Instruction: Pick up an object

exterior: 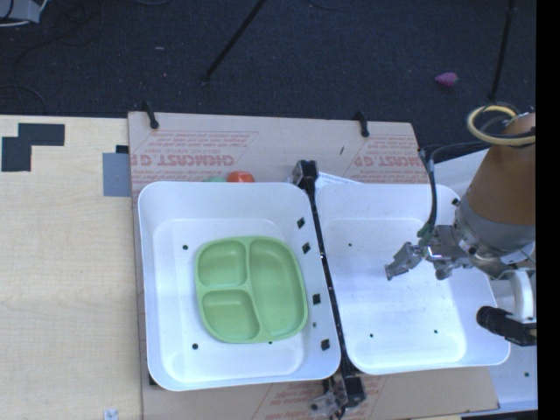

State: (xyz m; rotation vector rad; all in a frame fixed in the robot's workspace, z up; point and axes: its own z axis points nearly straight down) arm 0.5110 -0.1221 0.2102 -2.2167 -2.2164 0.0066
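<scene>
Hovering over the right bin (367,339) near its right edge, the gripper (411,261) is carrying nothing; the plate (251,289), the likely target, is lying mid left bin (166,322).

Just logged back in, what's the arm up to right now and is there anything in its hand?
The KUKA arm reaches in from the right, with its hand over the right bin. Nothing shows between the hand's tips, so no pick is evident yet. The likely target, a green divided plate, lies flat in the left bin, well apart from the hand. Something small and orange sits just behind the left bin's far rim, on the cardboard.
</scene>
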